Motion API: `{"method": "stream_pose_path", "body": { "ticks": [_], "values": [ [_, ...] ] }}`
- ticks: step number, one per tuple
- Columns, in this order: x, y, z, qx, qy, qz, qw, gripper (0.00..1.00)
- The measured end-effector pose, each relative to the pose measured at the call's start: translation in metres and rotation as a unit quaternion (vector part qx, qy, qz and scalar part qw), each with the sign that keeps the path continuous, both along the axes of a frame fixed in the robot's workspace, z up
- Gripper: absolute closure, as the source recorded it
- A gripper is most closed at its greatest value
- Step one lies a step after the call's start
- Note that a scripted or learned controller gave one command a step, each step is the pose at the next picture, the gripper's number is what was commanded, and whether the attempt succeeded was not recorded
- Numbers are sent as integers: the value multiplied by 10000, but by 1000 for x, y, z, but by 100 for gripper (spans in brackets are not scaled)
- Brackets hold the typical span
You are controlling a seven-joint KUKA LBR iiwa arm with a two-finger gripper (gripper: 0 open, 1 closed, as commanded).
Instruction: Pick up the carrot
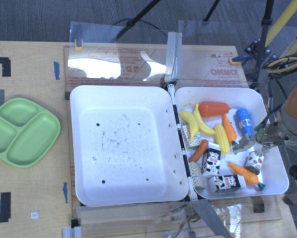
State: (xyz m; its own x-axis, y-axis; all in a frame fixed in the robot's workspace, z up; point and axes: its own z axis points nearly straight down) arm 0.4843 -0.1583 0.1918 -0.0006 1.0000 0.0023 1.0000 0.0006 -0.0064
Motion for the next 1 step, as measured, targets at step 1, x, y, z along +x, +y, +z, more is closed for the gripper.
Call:
{"method": "stream_pose_path", "body": {
  "ticks": [1],
  "values": [
    [72,-39,-19,-10,-28,655,9978,0]
  ]
}}
